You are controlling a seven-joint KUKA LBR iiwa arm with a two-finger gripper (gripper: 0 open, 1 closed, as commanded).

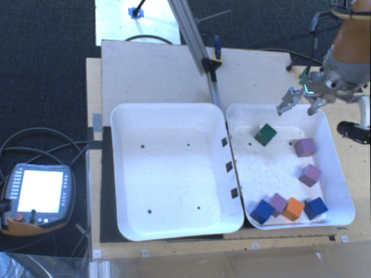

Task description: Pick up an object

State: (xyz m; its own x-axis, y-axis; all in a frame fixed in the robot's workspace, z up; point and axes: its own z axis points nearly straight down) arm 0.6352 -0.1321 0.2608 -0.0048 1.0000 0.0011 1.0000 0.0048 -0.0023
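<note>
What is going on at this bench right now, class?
A grey robot arm reaches in from the right, its gripper open and hanging over the far edge of the right bin, holding nothing. Seven small blocks lie in that bin: a green block nearest the gripper, three purple, two blue and one orange block. None has been picked up yet.

Cut off and overlapped

The arm (352, 36) runs off the right edge above its orange band. The purple block (279, 202) is partly covered by the orange block (293, 208) and blue block (262, 211).
</note>
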